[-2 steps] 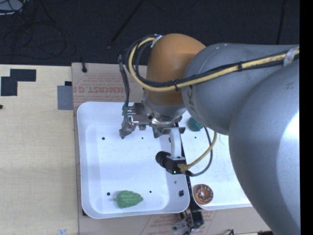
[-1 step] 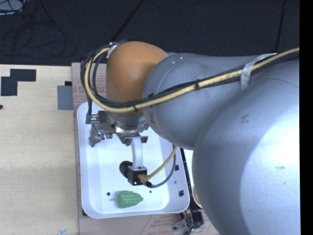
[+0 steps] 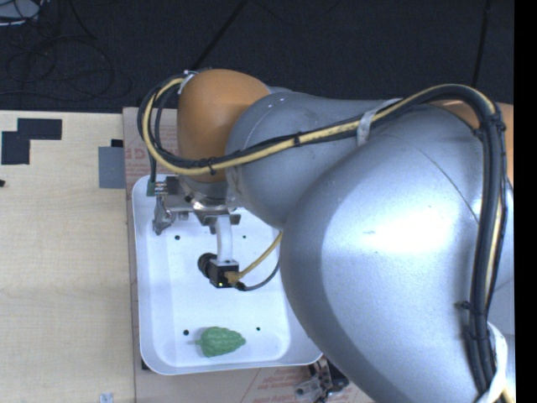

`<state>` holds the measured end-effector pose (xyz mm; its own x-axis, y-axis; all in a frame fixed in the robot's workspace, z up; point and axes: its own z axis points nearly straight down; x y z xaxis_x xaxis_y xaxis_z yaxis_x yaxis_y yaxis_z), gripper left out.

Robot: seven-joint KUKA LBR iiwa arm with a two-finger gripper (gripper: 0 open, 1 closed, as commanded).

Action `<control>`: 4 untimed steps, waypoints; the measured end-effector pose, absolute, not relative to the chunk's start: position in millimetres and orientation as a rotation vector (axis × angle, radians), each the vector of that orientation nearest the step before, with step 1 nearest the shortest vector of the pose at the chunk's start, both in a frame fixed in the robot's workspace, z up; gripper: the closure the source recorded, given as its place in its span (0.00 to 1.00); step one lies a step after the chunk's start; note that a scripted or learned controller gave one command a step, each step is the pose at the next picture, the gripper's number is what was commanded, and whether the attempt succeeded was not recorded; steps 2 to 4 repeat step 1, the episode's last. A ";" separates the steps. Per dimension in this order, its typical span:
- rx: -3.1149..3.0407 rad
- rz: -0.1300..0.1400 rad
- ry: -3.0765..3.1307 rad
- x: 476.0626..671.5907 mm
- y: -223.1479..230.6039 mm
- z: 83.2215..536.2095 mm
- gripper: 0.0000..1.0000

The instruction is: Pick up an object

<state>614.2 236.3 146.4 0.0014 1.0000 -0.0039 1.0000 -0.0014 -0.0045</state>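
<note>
At the near end of the white bin (image 3: 159,309) lies a green lump (image 3: 221,341), long side left to right. The claw (image 3: 195,210) hangs over the far end; open or shut, I cannot tell.

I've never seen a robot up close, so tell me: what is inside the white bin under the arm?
A lumpy green object lies by the near edge of the white bin. The grey arm covers the bin's right side, hiding whatever is there.
</note>
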 end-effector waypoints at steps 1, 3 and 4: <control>-2.213 0.018 -2.218 502.6 244.2 148.7 0.00; -2.213 0.018 -2.218 502.6 244.2 148.7 0.00; -2.213 0.018 -2.218 502.6 244.2 148.7 0.00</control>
